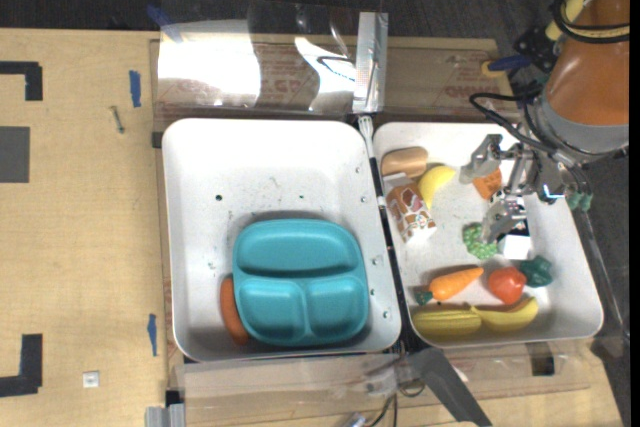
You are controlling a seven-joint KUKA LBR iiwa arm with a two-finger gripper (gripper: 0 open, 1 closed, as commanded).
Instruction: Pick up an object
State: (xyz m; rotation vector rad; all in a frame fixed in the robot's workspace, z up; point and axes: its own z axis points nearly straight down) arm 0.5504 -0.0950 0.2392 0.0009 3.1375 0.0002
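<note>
Broccoli (478,241), a small green floret, is the thing your gripper (503,215) is nearest: it lies just below and a little left of the fingertips in the frame, in the middle of the right bin (590,310), touching or nearly touching the metal. That is the relation your next move turns on, and I judge it a short drop toward the lower left rather than any reach across the bin. The floret is a compact clump with no clear long axis, so the approach angle should matter little. You cannot tell from this view whether the claw is open or closed; its tip is small and tangled with cabling, and nothing shows as held. A small white block (516,246) sits just right of the floret, directly under the claw, and could be caught instead. Other candidates lie around: an orange piece (487,183) just above and left of the claw, a lemon (437,183) further left, a carrot (455,284) and a tomato (506,284) below, and a banana (478,318) along the lower wall with its long axis running left to right. Your arm (592,65) comes in from the upper right of the frame, its orange band over the bin's far right corner, wrist angled down and left. The left bin (270,165) holds a teal tray (300,280), well apart from the claw.
</note>
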